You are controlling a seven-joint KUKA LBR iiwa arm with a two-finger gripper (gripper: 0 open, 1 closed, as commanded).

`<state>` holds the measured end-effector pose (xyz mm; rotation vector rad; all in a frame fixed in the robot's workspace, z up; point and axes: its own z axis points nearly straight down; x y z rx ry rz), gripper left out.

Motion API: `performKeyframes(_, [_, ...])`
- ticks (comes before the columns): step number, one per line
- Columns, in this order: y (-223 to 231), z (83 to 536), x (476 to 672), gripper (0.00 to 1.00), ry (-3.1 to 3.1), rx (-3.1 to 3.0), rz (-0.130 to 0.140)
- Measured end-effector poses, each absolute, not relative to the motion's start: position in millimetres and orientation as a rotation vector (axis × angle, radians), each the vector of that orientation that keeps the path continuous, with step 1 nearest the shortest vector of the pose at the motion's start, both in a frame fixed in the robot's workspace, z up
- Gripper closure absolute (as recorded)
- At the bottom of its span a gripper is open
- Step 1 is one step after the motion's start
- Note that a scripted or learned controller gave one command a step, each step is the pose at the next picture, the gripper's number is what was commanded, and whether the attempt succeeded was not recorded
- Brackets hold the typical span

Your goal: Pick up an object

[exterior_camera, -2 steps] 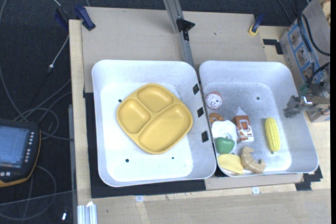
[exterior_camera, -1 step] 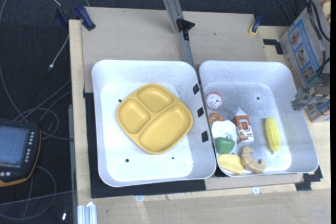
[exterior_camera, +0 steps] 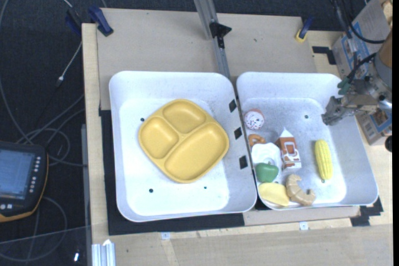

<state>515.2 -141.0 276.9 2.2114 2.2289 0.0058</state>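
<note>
Right-hand white bin (exterior_camera: 349,87) as landmark: the hand (exterior_camera: 331,114), whether apart or together I cannot tell, hangs over its right rim, clear of the corn cob (exterior_camera: 322,159) and other toys crowded against its near wall, presumably awaiting selection.

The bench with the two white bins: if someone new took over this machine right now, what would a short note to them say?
Gripper: at the right bin's upper right edge, nothing seen between its fingers; open or shut is not clear from here.
Things to pick, all in the right bin: corn cob, small carton, round white piece, green pepper on a white piece, yellow piece and tan piece near the front edge.
Left bin: yellow divided plate.
Done: nothing lifted yet.
Left: go down on one thing, perhaps the corn, which lies nearest, and pick it up.
</note>
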Motion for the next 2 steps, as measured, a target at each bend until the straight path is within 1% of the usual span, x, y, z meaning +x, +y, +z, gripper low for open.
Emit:
performKeyframes(1, [-82.9, 261.8, 517.6, 1.00, 2.233, 2.216, 0.001])
performKeyframes(2, [-26.4, 257.1, 534.0, 1.00, 2.230, 2.215, 0.003])
